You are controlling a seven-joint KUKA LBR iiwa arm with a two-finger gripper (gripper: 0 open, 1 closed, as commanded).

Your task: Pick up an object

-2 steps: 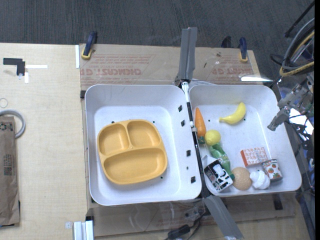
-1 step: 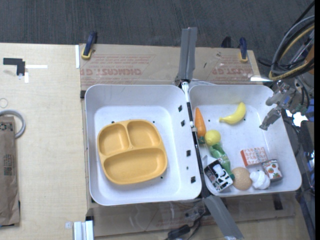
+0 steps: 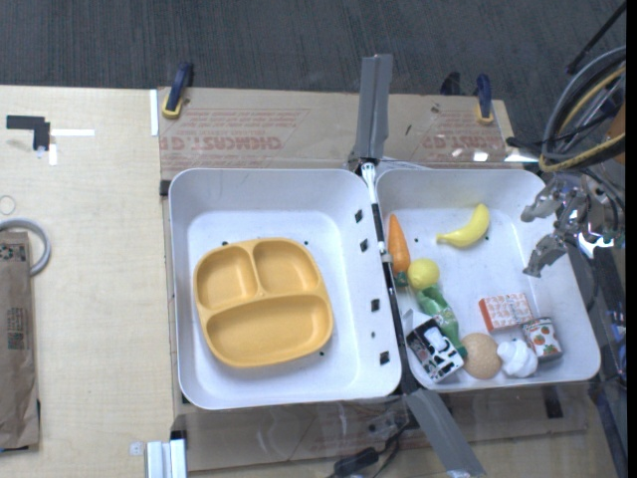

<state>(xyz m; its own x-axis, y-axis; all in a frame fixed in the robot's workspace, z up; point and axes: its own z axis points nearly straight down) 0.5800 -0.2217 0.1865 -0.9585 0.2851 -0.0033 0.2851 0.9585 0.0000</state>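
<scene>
Camera view shows the hand (image 3: 553,229) at the right edge of the right bin (image 3: 587,297), its 2 fingers spread apart with nothing between them. Left of the hand, well apart, lies a banana (image 3: 466,228); farther left are a carrot (image 3: 398,243) and a lemon (image 3: 424,273). Below the hand sit a red-and-white box (image 3: 506,312) and a small carton (image 3: 541,339). Far to the hand's left, the left bin (image 3: 189,297) holds a yellow divided plate (image 3: 263,302).
</scene>
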